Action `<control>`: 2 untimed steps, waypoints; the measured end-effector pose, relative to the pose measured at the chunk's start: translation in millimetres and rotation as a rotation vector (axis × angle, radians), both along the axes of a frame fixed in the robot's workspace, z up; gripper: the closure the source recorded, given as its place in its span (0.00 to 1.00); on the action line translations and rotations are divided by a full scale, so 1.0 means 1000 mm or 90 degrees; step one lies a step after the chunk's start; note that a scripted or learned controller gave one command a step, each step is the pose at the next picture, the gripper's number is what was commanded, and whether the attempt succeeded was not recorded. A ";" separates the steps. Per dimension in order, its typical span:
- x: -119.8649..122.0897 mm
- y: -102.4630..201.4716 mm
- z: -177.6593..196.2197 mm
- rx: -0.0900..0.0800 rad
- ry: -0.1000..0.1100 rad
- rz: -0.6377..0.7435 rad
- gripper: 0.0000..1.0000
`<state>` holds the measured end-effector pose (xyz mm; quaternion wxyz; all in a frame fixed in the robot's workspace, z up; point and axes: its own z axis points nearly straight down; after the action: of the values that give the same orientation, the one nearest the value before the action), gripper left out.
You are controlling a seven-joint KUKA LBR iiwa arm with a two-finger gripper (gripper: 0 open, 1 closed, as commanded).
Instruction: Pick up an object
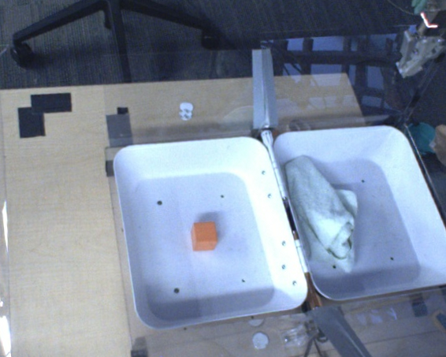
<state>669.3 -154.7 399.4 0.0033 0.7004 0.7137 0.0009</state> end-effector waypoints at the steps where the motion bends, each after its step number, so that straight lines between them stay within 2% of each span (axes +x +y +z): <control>1: 0.000 0.007 0.002 0.000 0.001 0.046 1.00; 2: 0.001 0.014 -0.003 0.000 0.002 0.109 1.00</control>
<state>669.8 -140.4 396.4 0.0023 0.6366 0.7712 0.0005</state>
